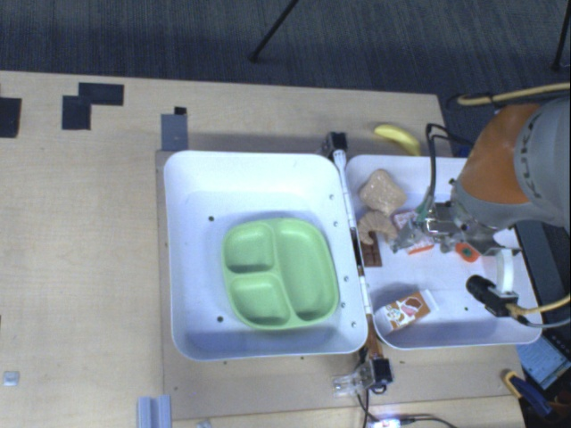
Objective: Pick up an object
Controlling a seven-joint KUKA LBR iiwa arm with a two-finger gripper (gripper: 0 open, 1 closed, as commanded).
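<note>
**Arm lowered into the right bin among small objects**

We look down on a wooden surface [80,266] carrying two shallow white bins. The grey arm with its orange band [500,163] reaches into the right bin [464,315], and its pincer [419,226] sits low over that bin's middle; we cannot tell whether it is spread or pressed together. Just to the pincer's left lie a tan lumpy object [382,190] and a smaller tan piece [373,226], with a dark brown bar [371,255] below them. A small orange object [467,251] lies just to its right (partly tucked under the wrist). Below the pincer, well apart, rests a printed packet [406,310]. Far to its left, the other bin [192,239] holds a green divided tray [279,273]. A yellow banana [397,137] lies above, outside the bins.
</note>
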